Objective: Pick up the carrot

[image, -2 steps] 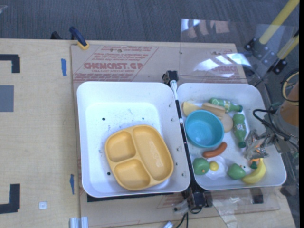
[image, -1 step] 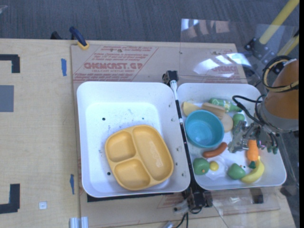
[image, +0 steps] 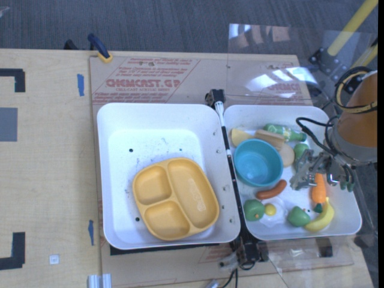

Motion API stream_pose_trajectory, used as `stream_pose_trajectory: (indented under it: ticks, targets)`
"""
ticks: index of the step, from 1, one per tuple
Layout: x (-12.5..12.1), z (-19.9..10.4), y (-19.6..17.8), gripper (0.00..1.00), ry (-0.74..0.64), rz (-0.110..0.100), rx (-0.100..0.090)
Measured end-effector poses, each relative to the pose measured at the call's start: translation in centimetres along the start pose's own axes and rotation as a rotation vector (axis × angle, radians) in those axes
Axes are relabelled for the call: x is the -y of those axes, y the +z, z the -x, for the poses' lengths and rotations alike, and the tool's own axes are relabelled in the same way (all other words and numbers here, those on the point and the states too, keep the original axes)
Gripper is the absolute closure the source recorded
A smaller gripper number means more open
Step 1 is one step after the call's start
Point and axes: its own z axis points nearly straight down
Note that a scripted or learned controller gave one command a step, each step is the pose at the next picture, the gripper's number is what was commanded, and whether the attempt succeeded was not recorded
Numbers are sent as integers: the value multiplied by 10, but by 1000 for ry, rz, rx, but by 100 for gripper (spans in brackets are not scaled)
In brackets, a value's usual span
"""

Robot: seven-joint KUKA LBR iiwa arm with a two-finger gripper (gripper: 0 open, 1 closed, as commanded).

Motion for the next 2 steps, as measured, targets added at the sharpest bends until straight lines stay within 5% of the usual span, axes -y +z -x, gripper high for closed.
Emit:
stream_pose_trajectory:
  ticks: [1, 2]
  targets:
    - [-1, 3, -11, 100, -2, 0, 9]
    - [76, -12, 39, 100, -47, 0, -19]
